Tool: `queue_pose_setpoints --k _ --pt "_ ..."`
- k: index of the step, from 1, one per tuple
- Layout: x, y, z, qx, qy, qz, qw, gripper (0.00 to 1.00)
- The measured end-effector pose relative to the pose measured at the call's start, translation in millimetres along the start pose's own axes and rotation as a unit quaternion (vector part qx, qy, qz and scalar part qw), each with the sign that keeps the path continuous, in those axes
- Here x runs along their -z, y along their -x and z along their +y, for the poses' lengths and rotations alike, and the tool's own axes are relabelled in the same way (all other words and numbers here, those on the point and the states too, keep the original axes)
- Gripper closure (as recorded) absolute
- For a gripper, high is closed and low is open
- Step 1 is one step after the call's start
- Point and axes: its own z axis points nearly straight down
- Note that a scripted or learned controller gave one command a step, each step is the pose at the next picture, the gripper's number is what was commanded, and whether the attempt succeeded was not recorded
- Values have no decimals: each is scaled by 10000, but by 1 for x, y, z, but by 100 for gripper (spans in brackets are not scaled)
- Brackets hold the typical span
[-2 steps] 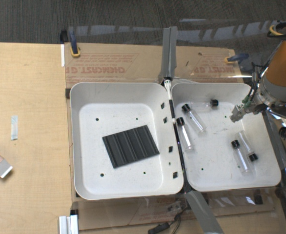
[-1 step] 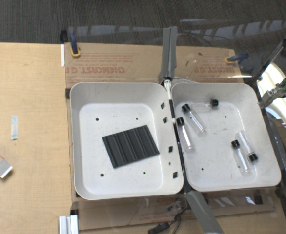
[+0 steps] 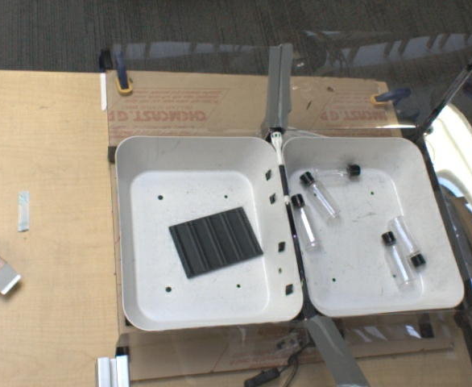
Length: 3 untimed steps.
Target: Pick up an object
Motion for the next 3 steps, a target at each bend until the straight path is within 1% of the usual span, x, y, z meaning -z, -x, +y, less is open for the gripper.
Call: queue_pose_setpoints --k 1,2,3 --pt "0 34 68 1455 12 -14 9894 0" --pt "-1 33 64 2566 6 -6 9665 0" --pt "1 28 54 4225 16 -14 9064 0"
